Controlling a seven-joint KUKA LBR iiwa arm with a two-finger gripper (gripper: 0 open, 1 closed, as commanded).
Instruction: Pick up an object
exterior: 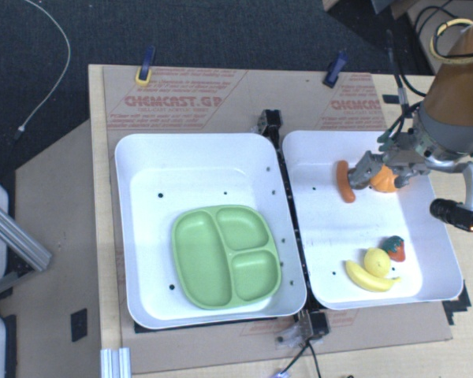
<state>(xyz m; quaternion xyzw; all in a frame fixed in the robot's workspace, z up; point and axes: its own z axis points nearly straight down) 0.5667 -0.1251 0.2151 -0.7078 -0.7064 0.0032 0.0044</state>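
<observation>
In the right bin (323, 235), my gripper (382, 170) is low over an orange rounded object (385, 181), which sits partly under it at the bin's far right. An orange-red stick, like a small carrot (345, 181), lies just left of the gripper, apart from it. Near the front of the same bin a yellow banana (366, 278), a yellow rounded toy (377, 260) and a red strawberry-like piece (394, 248) are grouped together. The gripper's body hides the top of the orange object.
The left bin (142, 172) holds a green divided plate (225, 254). A black clamp (270, 122) sits where the two bins meet at the back. The arm (453, 93) comes in over the right bin's far right corner.
</observation>
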